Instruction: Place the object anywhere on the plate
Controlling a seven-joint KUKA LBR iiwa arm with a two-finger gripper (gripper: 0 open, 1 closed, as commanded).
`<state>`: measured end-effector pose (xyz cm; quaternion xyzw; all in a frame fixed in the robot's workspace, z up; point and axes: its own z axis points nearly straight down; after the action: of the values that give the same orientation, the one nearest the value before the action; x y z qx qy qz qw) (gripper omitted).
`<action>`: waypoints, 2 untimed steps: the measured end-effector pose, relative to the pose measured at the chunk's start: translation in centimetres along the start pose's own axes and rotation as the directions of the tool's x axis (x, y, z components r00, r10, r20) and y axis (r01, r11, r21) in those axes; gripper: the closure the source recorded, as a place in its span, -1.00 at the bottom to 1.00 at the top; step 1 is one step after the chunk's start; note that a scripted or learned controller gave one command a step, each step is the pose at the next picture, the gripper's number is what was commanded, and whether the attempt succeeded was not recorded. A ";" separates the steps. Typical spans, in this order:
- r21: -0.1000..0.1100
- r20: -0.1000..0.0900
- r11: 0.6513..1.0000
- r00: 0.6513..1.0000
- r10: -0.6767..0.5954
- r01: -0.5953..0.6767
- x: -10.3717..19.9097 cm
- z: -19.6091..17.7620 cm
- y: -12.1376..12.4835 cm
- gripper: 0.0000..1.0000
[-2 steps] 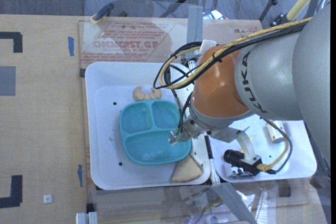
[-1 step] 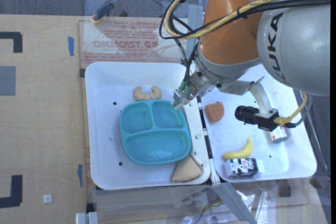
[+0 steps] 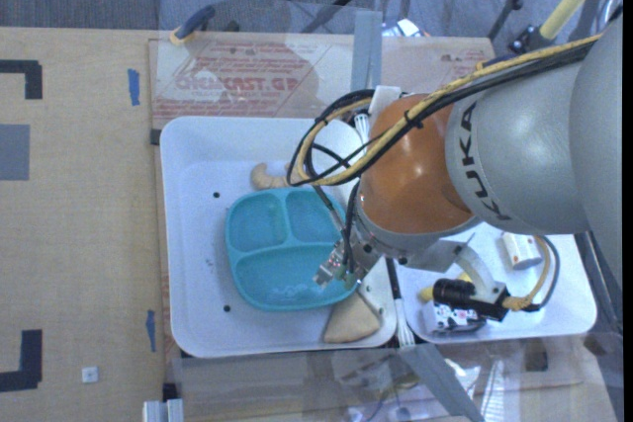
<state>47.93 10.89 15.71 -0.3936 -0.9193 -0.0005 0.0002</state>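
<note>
Plate and two tan pieces in the left bin, with the arm's wrist low over the plate's lower right corner.

The teal divided plate (image 3: 282,247) sits in the left bin (image 3: 188,212). One tan wedge-shaped piece (image 3: 351,321) lies just off the plate's lower right rim; a smaller tan lump (image 3: 263,176) rests at its upper left edge. Which one is the object cannot be told. Both look light, stiff and matte, so unlikely to slip; the wedge would be best pinched across its narrow sides. The grey arm, orange-banded, slants in from the right of the frame, and its gripper (image 3: 332,268) hangs above the plate's right compartment. Whether the fingers are apart or together cannot be told.
</note>
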 end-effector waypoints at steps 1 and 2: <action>-0.001 0.002 1.000 1.000 -0.031 0.031 -9.5 -2.8 2.7 1.00; -0.001 0.001 0.934 0.934 -0.358 0.358 -6.8 -2.8 3.5 1.00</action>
<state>55.12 8.39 18.53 -0.2194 -0.9756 -0.0009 -0.0004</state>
